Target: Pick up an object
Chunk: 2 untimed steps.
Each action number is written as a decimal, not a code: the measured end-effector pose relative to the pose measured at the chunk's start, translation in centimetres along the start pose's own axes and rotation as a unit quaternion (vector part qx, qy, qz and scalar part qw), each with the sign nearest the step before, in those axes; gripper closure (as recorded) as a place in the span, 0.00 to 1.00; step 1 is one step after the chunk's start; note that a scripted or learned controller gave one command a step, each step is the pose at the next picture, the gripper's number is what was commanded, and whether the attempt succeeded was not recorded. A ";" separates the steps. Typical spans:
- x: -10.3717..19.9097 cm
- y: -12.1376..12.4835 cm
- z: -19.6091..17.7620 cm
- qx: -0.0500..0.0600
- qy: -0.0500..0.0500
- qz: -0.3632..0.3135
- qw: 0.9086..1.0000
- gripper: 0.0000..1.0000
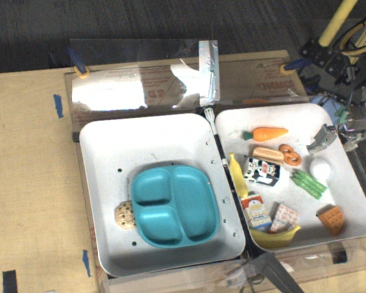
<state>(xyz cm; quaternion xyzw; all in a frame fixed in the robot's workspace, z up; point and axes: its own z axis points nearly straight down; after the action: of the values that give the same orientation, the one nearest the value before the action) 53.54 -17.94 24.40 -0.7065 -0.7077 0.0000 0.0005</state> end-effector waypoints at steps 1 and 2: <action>-2.0 -0.4 14.7 -0.001 0.005 0.133 0.991 0.00; -2.0 1.7 10.0 -0.002 -0.001 -0.005 1.000 0.00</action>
<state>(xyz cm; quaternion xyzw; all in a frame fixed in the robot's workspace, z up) 55.26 -19.93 14.42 -0.7028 -0.7113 -0.0007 -0.0021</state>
